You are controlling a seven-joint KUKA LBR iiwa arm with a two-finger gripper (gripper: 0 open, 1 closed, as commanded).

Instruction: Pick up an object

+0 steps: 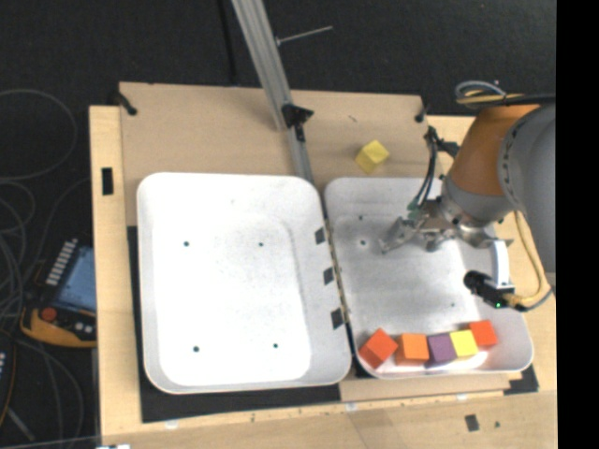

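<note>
The gripper (393, 241) is hanging over the bare middle of the right bin (374, 204), and I cannot tell its grip, while the blocks (430, 346) it could pick are sitting in a row against the near wall: little orange, purple and yellow cubes.

The grey arm (524, 157), orange band (477, 162) above the wrist, reaches in from the right, its gripper (393, 241) angled low and leftward.

One fixed camera above the worktop (225, 129), looking down aslant (moderately far), both bins (225, 279) framed, arm (496, 171) entering from 3 o'clock
</note>
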